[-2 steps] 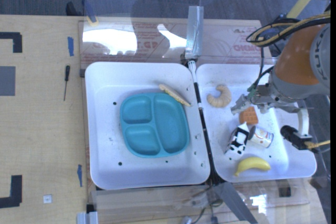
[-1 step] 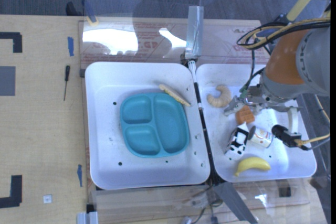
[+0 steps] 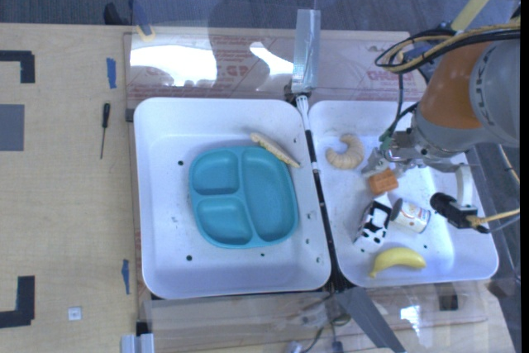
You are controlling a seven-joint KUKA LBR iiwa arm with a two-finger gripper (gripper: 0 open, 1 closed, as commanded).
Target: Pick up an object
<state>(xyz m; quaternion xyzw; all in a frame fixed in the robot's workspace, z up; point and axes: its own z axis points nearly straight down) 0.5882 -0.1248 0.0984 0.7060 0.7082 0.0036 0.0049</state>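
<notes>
My gripper hangs over the right bin, near its middle, with the grey arm and its orange band coming in from the right. Just below and in front of it lies a small orange block. A tan croissant lies to the gripper's left. Nearer the front are a black-and-white cow toy, a white can on its side and a yellow banana. Nothing shows as held.
The left bin holds a teal divided plate with a thin tan stick at the plate's far right rim. A ridge separates the two bins. A clear panel stands behind them.
</notes>
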